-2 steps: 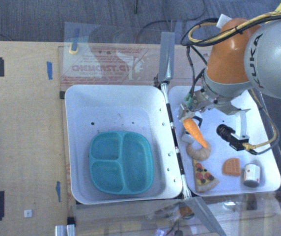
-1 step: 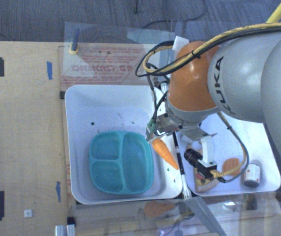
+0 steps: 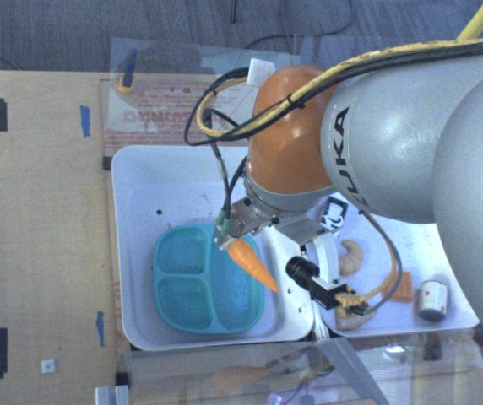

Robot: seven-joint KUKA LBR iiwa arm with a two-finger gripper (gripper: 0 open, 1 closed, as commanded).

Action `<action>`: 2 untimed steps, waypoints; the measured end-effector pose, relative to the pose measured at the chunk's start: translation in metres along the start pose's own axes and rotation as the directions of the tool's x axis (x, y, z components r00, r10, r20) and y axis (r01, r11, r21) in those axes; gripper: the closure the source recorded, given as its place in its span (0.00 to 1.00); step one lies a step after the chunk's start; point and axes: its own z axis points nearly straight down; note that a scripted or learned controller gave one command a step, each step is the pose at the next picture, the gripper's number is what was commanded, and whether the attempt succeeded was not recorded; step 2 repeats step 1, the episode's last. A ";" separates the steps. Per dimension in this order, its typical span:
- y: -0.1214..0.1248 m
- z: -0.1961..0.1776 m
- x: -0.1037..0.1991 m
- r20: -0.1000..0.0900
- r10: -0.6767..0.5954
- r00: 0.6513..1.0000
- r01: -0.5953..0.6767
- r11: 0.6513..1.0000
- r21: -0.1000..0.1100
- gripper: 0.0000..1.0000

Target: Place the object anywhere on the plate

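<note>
**Surface and Material Findings**

The plate [image 3: 192, 287] appears as smooth turquoise plastic with a soft sheen. The carrot [image 3: 252, 264] looks like matt orange plastic. Both bins [image 3: 136, 226] present as smooth white plastic, lightly scuffed. The arm [image 3: 410, 133] shows glossy grey casing, and its band [image 3: 288, 137] a polished orange shell. The bench [image 3: 39, 226] reads as matt pale wood.

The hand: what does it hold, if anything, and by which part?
The hand holds the orange carrot by its thick upper-left end, over the blue plate.
</note>
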 end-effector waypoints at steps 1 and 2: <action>0.000 0.000 -0.001 0.000 0.001 1.000 -0.001 1.000 0.000 0.00; 0.000 0.000 -0.001 0.000 0.001 1.000 -0.001 1.000 0.000 0.00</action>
